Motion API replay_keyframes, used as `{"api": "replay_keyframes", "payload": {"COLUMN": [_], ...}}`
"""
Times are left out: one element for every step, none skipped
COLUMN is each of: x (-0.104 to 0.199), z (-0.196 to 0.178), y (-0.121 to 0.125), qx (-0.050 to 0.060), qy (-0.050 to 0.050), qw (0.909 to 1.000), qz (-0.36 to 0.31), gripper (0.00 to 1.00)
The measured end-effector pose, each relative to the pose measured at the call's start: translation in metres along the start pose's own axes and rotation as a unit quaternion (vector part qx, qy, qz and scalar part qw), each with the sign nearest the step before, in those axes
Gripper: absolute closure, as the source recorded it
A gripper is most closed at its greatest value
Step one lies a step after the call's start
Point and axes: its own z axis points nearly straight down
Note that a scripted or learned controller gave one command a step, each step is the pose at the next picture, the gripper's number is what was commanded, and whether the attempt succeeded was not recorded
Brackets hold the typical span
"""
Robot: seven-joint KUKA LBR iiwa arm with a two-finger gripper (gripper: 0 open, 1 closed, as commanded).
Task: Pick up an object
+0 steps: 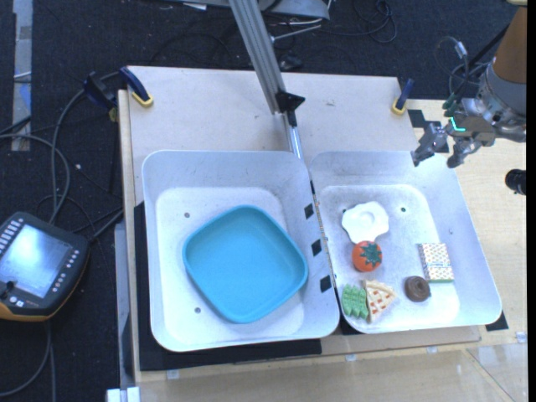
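Gripper (437, 150): upper right, above right bin (469, 224), fingers spread, empty.
Left bin (163, 182): blue tray (244, 263).
Right bin: egg (365, 220), tomato (367, 255), pizza (378, 298), donut (417, 288).

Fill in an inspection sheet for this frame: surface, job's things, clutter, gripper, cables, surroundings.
Surface: bench bearing left bin and right bin.
Job's things: in the right bin, fried egg, tomato, pizza slice, green toy, brown donut, patterned block; blue tray in the left bin.
Clutter: nothing seen.
Gripper: gripper open, above the right bin's far right corner, holding nothing.
Cables: black cables on the floor, left.
Surroundings: teach pendant on the floor; metal pole.
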Motion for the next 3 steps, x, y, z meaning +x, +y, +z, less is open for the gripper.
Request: {"api": "replay_keyframes", "payload": {"x": [0.0,0.002,0.001], "z": [0.0,0.057,0.1], "y": [0.0,-0.01,-0.013], "qx": [0.0,0.002,0.002], "qy": [0.0,0.0,0.0], "qw": [1.0,1.0,1.0], "qz": [0.0,0.0,0.0], "gripper": [0.0,0.0,0.0]}}
